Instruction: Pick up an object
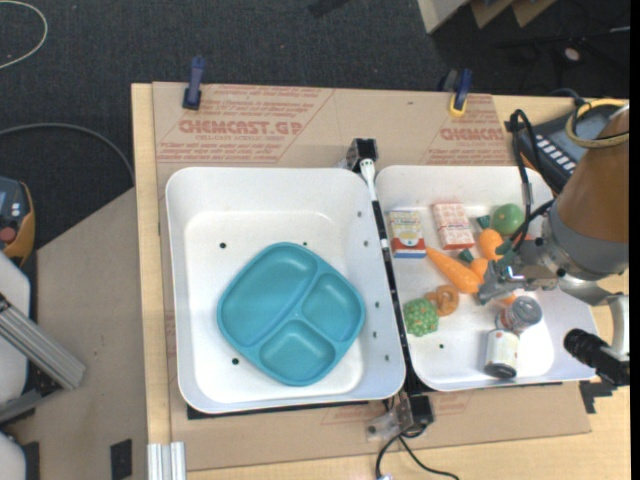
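2 white bins (pixel 190 268) (pixel 440 368). 1 teal tray (pixel 290 313), 3 compartments. 2 small cartons (pixel 406 232) (pixel 453 225). 1 carrot (pixel 452 270), plus 1 smaller orange piece (pixel 489 243), kind unclear. 1 broccoli (pixel 421 317). 1 green veg (pixel 507 216). 1 pretzel-like piece (pixel 443 299). 2 cans (pixel 501 352) (pixel 521 313). 2 clamps on bench back edge: 1 blue (pixel 193 82), 1 yellow-blue (pixel 460 91).

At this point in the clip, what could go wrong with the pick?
1. The hand sits low among crowded items: the carrot, small can and white bottle lie close together, so it may nudge neighbours or catch two things.
2. The carrot is tapered and could slip.
3. Whether the hand holds anything cannot be told.
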`<state>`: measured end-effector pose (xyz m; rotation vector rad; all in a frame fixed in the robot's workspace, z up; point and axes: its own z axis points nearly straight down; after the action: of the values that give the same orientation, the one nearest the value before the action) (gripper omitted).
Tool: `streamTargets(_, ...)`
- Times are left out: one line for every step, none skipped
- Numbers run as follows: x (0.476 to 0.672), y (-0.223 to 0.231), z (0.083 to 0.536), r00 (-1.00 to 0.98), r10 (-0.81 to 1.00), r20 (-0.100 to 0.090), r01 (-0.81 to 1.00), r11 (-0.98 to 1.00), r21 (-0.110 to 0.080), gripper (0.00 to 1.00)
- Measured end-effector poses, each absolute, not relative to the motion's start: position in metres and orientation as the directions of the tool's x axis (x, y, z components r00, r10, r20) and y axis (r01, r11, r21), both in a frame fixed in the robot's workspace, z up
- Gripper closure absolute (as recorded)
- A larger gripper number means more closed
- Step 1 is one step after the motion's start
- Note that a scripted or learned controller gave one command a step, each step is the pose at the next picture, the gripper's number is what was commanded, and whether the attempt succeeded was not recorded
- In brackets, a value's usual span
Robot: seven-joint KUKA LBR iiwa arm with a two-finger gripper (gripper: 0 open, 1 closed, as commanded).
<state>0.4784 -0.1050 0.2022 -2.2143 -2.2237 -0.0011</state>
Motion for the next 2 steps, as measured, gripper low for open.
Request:
streamTargets(0.479, -0.028, 0.183, -0.008, 1.0, 0.004, 1.0, 0.008, -0.004, 1.0)
streamTargets(0.481, 0.028, 0.295, -0.009, 1.0, 0.003, 1.0, 0.009, 0.013, 1.0)
